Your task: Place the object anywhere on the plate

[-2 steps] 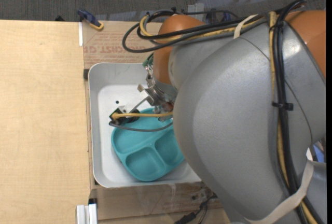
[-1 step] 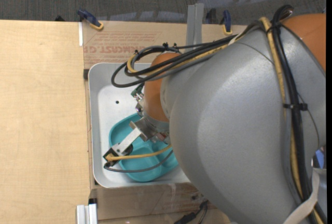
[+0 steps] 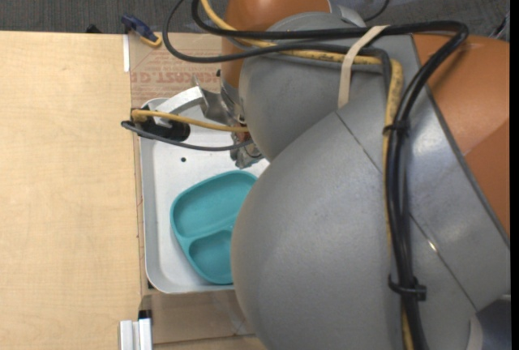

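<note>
Gripper [image 3: 240, 147] glimpsed beneath the grey arm [image 3: 340, 202], finger state not discernible, object to be placed not made out, teal divided plate [image 3: 204, 228] lying in the white bin [image 3: 159, 202], partly covered by the arm, wooden board [image 3: 65, 178] alongside

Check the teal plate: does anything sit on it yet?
Cannot tell fully: the visible compartments of the teal plate look bare, but the arm covers its right part.

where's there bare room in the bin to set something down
Bare white bin floor lies between the teal plate and the left wall, and above the plate below the black tool. The plate's two compartments look bare. The right side is crowded by the arm.
</note>
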Tool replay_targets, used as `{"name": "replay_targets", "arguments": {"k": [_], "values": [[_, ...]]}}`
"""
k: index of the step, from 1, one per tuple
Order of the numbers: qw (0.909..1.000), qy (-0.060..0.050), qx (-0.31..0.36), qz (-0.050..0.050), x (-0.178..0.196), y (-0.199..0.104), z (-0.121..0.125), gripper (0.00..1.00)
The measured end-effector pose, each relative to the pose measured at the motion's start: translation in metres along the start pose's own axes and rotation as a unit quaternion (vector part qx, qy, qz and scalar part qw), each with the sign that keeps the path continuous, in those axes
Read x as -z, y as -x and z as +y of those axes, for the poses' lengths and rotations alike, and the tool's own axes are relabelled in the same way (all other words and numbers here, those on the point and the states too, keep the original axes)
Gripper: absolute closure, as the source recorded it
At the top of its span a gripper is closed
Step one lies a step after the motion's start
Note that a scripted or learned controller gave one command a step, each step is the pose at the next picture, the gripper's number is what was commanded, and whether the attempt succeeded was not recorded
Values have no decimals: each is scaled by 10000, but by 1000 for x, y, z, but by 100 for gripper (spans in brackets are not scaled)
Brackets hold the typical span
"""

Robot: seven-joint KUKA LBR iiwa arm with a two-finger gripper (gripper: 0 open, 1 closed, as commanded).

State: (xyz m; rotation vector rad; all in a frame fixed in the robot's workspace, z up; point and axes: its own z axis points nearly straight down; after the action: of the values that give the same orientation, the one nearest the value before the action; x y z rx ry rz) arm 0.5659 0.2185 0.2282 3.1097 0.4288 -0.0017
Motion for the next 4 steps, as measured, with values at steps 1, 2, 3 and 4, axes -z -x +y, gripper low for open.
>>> {"name": "replay_targets", "arguments": {"k": [1,2,3,4], "values": [[9959,-2,902,28,-128,54,-27,100],[9999,-6,163,-17,-108,45,112,100],[9961,4,879,14,-132,76,20,100],[9806,5,1960,-16,-137,69,-28,100]]}}
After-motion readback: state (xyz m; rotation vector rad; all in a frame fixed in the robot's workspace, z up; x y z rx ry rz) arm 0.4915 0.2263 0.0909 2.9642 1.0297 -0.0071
